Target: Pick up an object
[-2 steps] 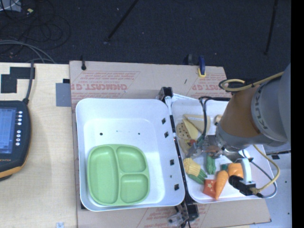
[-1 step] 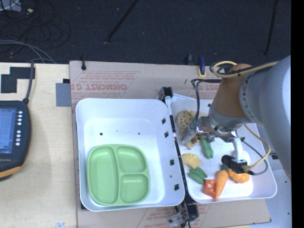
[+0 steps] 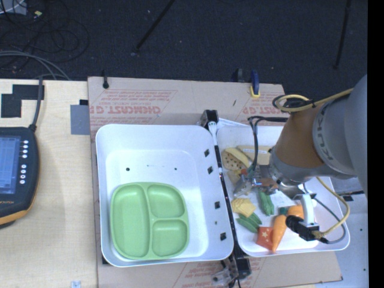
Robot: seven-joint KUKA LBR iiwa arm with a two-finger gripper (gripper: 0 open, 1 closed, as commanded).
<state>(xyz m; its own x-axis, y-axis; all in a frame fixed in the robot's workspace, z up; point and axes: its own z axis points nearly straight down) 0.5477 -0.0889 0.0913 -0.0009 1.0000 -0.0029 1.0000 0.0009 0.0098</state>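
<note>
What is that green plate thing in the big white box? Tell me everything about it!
The green tray is a pale green divided plate that looks like smooth plastic. It has rounded corners and three sunken sections: one long section down its left side and two smaller ones stacked on its right. It lies flat and right side up on the floor of the left white bin, in the near part, close to the front wall. Its sections look bare. Only the bin floor touches it.

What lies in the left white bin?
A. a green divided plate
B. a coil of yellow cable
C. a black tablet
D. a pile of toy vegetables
A: the green divided plate lies flat in the left bin, with three compartments showing.
</note>
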